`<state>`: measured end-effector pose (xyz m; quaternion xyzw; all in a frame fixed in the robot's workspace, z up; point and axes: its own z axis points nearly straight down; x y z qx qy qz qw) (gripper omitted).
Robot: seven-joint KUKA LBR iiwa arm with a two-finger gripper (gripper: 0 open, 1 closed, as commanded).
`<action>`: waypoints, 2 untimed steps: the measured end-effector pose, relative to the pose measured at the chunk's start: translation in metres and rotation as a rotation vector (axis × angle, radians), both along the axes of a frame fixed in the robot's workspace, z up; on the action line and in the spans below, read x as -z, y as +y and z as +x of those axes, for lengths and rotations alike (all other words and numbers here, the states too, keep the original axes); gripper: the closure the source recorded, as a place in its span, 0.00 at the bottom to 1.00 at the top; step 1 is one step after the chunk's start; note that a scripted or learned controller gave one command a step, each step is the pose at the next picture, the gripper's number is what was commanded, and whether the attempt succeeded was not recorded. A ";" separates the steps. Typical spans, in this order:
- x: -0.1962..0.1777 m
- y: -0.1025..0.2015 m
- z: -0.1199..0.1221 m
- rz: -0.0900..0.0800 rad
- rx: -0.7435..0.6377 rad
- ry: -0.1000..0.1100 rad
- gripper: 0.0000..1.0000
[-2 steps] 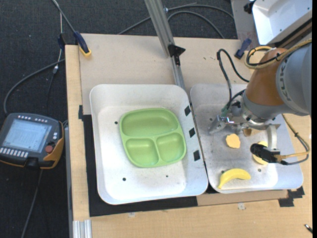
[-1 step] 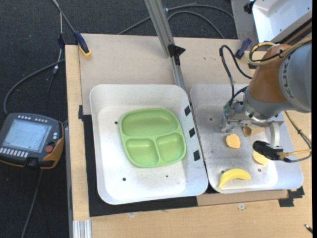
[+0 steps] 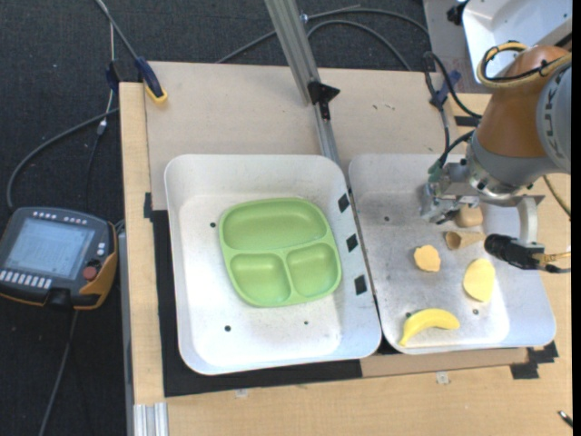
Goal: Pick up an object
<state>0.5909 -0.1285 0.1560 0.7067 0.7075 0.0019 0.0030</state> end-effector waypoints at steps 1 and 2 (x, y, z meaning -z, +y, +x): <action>-0.046 0.000 -0.006 0.001 0.000 0.002 1.00; -0.099 0.000 -0.004 0.000 -0.001 -0.001 1.00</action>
